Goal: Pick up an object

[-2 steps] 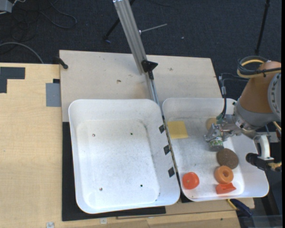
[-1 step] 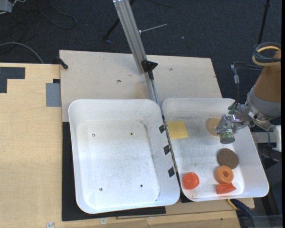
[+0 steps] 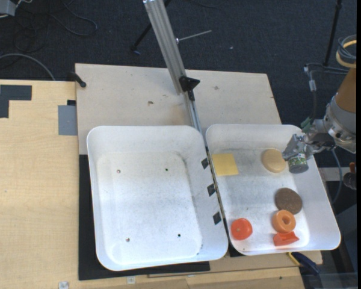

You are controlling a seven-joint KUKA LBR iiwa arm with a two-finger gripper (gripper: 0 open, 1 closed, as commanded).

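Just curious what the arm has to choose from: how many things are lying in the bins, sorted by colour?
Yellow: 1, the flat yellow square.
Tan: 1, the tan oval.
Brown: 1, the brown disc.
Orange or red: 3, the red knob, the orange ring, the red piece.
Total: 6, all in the right bin.

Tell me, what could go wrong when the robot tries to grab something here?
The pincer hangs right beside the tan round piece, near the right bin's rim; it might just nudge the piece away or bump the rim. The brown disc and orange ring lie close together, so grabbing one could knock the other.
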